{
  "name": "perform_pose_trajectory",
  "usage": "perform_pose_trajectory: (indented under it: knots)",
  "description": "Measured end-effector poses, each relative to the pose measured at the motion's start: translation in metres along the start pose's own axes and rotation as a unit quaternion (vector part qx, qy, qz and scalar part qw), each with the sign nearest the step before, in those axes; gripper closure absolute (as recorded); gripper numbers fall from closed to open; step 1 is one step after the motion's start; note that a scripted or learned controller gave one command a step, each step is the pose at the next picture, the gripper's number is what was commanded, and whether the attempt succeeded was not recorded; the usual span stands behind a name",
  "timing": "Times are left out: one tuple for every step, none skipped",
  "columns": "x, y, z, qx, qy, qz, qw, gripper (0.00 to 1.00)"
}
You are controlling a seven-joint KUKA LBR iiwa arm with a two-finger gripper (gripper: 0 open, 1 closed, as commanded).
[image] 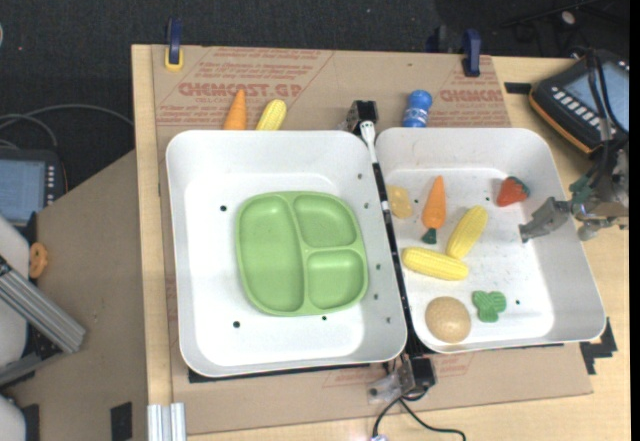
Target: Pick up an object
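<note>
Gripper point(545, 219) hung at the right rim of the right bin point(575, 279), reaching in from the right, its grey metal parts just inside the bin wall; nothing was seen between its fingers, and how far they were parted could not be told at this size. Nearest to it, a strawberry point(511, 191) lay up and to the left, close but apart. Further left lay an upright carrot point(434, 202), a tilted corn cob point(466, 231) just beside it, and a second cob point(434, 264) lying crosswise below, touching or nearly touching the first. A pale yellow piece point(400, 202) sat near the bin's left wall. Toward the near edge rested a tan round point(448, 319) with a green sprig point(489, 305) just to its right. The left bin point(200, 259) held a green divided plate point(300, 252) with three compartments. Behind the bins, on the bench board point(300, 79), lay an orange piece point(235, 111) and a yellow piece point(271, 115) side by side, a black clip point(362, 116) at the joint of the bins, and a blue bottle point(417, 109).
</note>
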State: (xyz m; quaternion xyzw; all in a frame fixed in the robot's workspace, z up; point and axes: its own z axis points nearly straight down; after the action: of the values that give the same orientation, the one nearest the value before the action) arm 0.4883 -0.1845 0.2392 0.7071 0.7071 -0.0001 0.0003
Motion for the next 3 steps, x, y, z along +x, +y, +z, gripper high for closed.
perform_pose_trajectory:
  knots:
    - [0.072, 0.073, 0.088, 0.002, 0.002, -0.004, 1.0000, 0.00]
    - [0.069, 0.085, 0.159, 0.003, 0.001, -0.001, 1.0000, 0.00]
    - [0.067, 0.086, 0.144, -0.001, 0.000, 0.000, 1.0000, 1.00]
